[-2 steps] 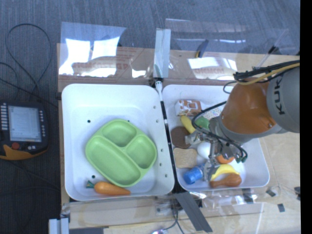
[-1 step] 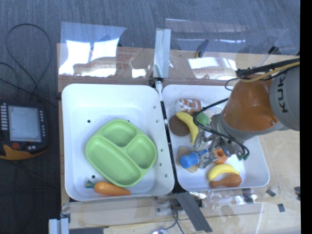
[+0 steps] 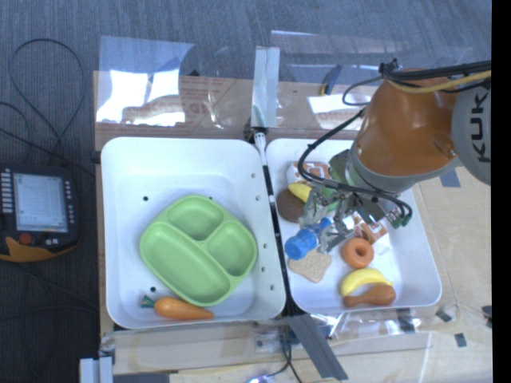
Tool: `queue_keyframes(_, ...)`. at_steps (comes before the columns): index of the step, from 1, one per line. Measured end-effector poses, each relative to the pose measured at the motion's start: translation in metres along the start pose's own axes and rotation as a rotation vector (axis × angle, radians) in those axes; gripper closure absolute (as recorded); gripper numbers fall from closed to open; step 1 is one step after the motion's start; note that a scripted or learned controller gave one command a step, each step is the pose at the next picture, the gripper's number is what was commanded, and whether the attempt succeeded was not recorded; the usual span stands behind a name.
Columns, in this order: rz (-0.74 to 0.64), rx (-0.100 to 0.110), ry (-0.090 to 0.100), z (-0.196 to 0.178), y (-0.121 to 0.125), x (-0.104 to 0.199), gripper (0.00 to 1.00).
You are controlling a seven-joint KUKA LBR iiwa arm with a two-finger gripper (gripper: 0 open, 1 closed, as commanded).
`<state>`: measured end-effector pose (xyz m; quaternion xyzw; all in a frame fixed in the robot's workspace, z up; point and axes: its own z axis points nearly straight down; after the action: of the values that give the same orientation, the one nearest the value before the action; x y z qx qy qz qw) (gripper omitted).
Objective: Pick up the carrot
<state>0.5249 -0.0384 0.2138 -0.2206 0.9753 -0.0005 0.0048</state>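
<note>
The carrot (image 3: 184, 309) lies at the near edge of the left bin (image 3: 128, 182), just in front of the green divided plate (image 3: 200, 250) and touching its rim. The pincer (image 3: 335, 218) hangs over the right bin (image 3: 415, 282), well apart from the carrot, among toy foods: a blue cup (image 3: 299, 244), a doughnut (image 3: 358, 253), a banana (image 3: 365, 278). Whether the pincer is open or closed cannot be told.
</note>
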Motion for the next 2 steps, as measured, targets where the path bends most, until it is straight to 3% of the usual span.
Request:
queue_keyframes(1,-0.004,0.002,-0.004,-0.135,0.033,-0.033,1.00)
queue_keyframes(2,-0.310,-0.001,0.004,-0.174,-0.050,0.003,1.00)
